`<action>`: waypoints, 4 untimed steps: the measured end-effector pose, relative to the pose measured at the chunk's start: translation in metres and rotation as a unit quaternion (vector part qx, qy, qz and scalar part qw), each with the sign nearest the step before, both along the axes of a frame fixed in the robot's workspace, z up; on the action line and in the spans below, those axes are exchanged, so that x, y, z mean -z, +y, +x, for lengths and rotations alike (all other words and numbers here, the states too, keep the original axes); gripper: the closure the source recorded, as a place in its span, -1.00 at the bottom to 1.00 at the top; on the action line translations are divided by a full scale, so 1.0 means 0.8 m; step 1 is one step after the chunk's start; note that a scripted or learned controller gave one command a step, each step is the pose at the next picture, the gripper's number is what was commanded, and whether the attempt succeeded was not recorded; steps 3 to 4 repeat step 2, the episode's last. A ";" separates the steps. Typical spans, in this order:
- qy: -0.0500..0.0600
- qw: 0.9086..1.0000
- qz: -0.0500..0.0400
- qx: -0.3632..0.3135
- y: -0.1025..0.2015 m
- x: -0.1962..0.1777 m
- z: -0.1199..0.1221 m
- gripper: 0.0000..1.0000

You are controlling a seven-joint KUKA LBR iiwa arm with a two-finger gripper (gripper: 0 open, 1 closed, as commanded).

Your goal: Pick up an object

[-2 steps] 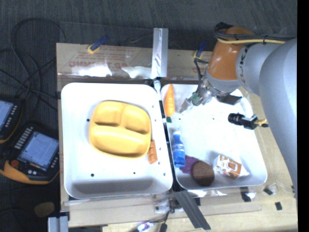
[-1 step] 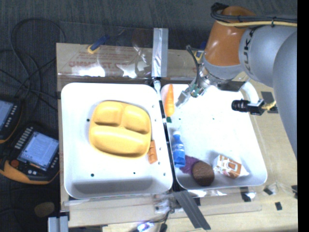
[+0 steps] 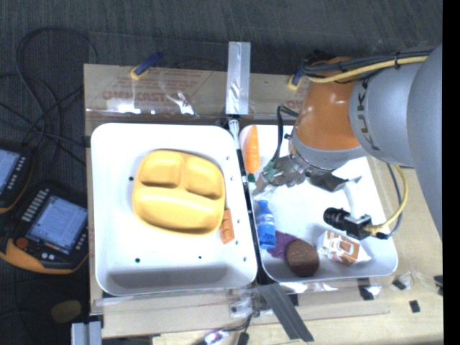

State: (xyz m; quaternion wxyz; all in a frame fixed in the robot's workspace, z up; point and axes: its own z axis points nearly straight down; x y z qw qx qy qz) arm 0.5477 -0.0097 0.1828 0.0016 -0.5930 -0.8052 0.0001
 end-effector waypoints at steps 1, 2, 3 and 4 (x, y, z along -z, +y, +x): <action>-0.001 0.999 -0.003 0.043 -0.032 -0.130 -0.068 1.00; 0.002 0.988 -0.001 0.156 0.053 -0.055 -0.050 1.00; 0.002 0.988 -0.001 0.156 0.053 -0.055 -0.050 1.00; 0.002 0.988 -0.001 0.156 0.053 -0.055 -0.050 1.00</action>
